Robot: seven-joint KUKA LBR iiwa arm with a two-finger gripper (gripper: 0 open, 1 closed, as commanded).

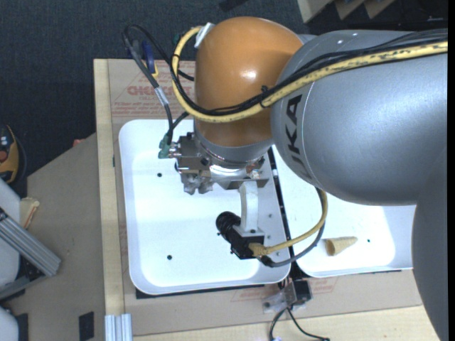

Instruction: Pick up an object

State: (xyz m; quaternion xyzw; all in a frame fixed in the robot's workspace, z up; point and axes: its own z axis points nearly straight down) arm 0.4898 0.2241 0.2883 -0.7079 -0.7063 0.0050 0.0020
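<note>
Here, from above the desk (106, 190), you see the grey arm (370, 112) reaching in from the right and covering much of both white bins, with its orange band (242, 55) looming over the far side of the left bin (146, 219). Below that band the end effector (193, 182) hangs over the upper middle of the left bin, pointed down toward its white floor. From this angle you cannot tell whether it is open or closed. The one loose object on show is a small tan cone (340, 245), lying on its side in the right bin (384, 254) near that bin's front edge, with its wide mouth toward the left bin and its tip pointing right. The cone sits well apart from the end effector, across the divide between the two bins. The bare floor of the left bin shows two tiny dark specks (169, 256), one toward the front left and one just left of the end effector.
</note>
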